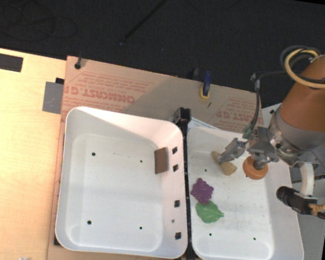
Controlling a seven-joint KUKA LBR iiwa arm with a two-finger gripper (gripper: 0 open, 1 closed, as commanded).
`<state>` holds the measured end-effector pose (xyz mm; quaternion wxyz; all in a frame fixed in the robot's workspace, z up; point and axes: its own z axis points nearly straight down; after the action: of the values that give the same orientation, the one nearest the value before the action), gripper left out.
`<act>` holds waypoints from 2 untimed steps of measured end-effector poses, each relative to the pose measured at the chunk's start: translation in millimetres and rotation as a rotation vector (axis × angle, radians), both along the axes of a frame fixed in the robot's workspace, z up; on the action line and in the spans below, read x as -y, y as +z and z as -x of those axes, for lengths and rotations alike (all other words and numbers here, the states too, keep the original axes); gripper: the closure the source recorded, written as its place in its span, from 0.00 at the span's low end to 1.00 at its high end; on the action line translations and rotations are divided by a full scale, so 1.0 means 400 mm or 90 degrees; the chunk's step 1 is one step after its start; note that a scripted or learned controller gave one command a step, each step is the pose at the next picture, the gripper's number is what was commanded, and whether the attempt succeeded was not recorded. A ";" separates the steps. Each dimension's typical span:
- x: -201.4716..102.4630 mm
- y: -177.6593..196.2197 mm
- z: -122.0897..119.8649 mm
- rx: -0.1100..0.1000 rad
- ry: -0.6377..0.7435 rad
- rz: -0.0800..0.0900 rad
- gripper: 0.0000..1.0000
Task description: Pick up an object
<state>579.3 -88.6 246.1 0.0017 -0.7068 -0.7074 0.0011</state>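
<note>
My gripper (pixel 246 159) hangs low over the back of the right bin (pixel 278 252), and it is open with its fingers spread apart. The left finger (pixel 233 150) points down at a small tan cork-like piece (pixel 225 164). A round orange object (pixel 255 169) sits just under the right finger; I cannot tell whether it touches it. Nothing is clearly held between the fingers. Nearer the front of that bin lie a purple lump (pixel 202 189) and a green leaf-shaped piece (pixel 209 212).
A brown block (pixel 161 160) leans on the right wall of the left bin (pixel 77 204). The black divider clips (pixel 176 203) run between the two bins. Cardboard (pixel 131 94) lies under both bins, on a pale wooden bench (pixel 4 162).
</note>
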 end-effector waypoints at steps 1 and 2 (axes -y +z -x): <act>0.001 0.024 0.000 -0.001 0.000 0.000 1.00; -0.087 0.153 -0.027 0.005 0.002 0.000 1.00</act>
<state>590.0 -53.7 307.1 -0.0008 -0.7055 -0.7087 -0.0014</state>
